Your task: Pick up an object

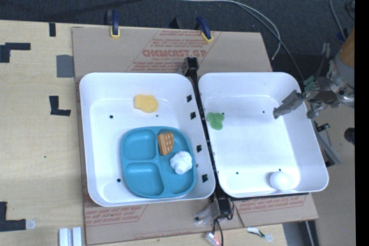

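The right bin [253,80] holds a small green object [215,120] near its left wall and a white ball [281,180] in its near right corner. My gripper [298,108] hangs over the bin's right rim, open, with nothing between its fingers. One dark finger [285,106] points left into the bin, well apart from both objects. The left bin [95,124] holds a yellow lump [146,103] and a blue divided tray [138,173]. In the tray lie an orange waffle-like piece [165,142] and a white crumpled object [181,162].
A black divider with clips [199,118] runs between the two bins. Both bins sit on a cardboard sheet [167,49] clamped at the back. A cable [230,3] crosses the dark floor behind. The arm's grey wrist [346,83] stands at the right edge.
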